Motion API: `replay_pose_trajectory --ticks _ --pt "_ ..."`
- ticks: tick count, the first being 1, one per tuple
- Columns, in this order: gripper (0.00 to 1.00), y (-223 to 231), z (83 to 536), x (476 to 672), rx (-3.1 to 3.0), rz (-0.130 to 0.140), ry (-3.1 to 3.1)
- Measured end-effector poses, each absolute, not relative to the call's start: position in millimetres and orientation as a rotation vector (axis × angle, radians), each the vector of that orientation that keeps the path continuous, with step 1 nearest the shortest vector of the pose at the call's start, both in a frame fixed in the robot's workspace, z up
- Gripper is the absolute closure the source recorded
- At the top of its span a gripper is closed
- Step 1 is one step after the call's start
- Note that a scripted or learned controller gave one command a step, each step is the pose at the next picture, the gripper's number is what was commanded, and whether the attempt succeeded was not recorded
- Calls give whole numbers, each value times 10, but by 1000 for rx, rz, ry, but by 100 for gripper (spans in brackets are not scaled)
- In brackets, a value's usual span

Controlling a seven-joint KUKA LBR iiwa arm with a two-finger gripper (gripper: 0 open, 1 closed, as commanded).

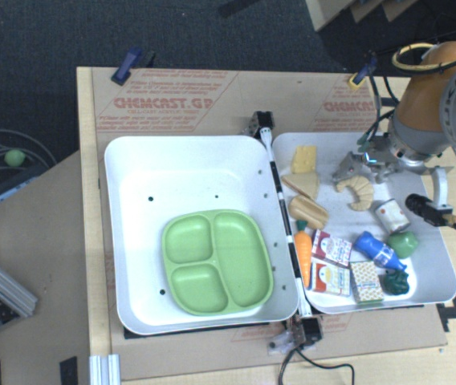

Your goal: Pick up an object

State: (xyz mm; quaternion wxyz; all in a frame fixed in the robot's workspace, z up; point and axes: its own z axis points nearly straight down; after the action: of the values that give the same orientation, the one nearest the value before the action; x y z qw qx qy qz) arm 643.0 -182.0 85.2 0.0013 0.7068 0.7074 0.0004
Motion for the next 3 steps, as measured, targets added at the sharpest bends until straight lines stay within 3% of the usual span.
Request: replay_pose_trajectory --ticks 1,2,3 --pt "0 -1602 843 5654 2223 0 2221" --pt "0 -1526 852 6434 2220 2 2221" --pt "0 -2162 866 6676 2232 8 2241"
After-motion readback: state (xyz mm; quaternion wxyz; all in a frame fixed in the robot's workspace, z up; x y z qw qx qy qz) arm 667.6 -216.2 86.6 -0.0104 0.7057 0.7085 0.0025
